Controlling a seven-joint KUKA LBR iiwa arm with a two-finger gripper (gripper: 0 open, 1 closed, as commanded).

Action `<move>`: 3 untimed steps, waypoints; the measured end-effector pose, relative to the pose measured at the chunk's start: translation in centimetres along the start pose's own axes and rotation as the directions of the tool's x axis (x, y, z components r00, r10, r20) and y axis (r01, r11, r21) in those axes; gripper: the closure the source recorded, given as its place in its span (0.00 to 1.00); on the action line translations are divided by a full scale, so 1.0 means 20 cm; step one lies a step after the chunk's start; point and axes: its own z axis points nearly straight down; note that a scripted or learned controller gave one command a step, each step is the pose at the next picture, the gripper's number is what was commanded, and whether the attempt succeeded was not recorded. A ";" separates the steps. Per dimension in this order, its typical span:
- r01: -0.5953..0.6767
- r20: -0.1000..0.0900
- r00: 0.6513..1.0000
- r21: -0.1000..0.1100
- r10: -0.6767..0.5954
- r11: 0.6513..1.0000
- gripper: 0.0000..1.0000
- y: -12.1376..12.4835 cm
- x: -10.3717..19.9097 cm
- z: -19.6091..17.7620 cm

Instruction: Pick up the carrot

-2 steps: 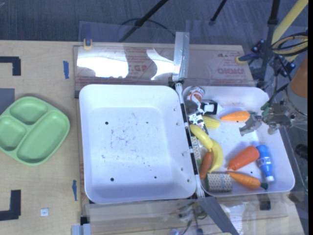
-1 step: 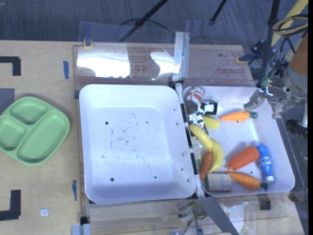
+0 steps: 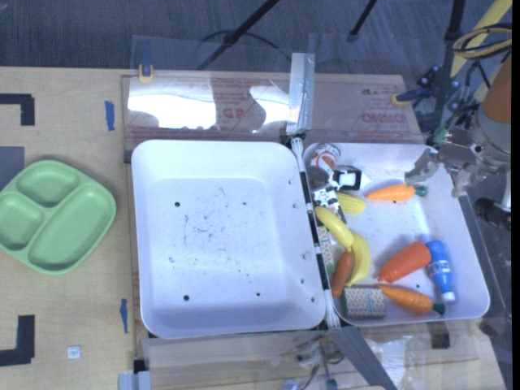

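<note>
Presently in approach: gripper (image 3: 439,171) hangs spread and empty just right of the carrot (image 3: 392,192), which lies in the right bin (image 3: 475,254) above the blue bottle (image 3: 439,270); next move needs leftward shift, descent.

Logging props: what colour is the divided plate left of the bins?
Light green plate, seen in the camera view.

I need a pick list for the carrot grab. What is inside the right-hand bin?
The right-hand bin holds a carrot near its far side, a carrot near the front, an orange piece, a blue bottle, bananas and small items. Whatever lies beneath them is covered.
</note>
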 end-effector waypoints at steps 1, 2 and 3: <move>0.123 -0.004 0.992 -0.010 -0.123 0.992 0.00 0.11 0.02 0.47; 0.161 -0.018 0.987 0.011 -0.161 0.987 0.00 0.36 0.08 0.52; 0.350 -0.007 0.937 -0.002 -0.350 0.937 0.00 -0.07 -0.06 0.54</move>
